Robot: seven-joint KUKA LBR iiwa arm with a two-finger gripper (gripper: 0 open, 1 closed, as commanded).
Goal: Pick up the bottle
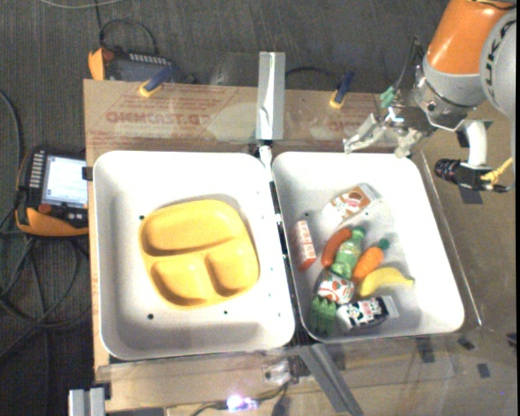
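Camera view: hovering at the far rim of the right bin (433, 232), up and to the right of the pile, with the gripper (379, 147) looking spread and pinching nothing. Probably standing clear up there to leave the clutter open for lining up a descent.

Lying near the middle of that bin, the bottle (348, 253), green, cap pointing toward the far wall. Being hemmed in: one carrot (333, 246) pressing along its left side, a second carrot (370, 261) just beside its right, a banana (386, 279) beyond that, a small carton (334, 289) touching its base. Crowding like this likely leaving little room for a clean pinch across the body.

Sitting in the left bin (113, 258), well apart from the work, a yellow divided tray (199, 250), seemingly playing no part here.

Judging the task as not yet begun on the bottle itself: reaching and closing remaining to do.
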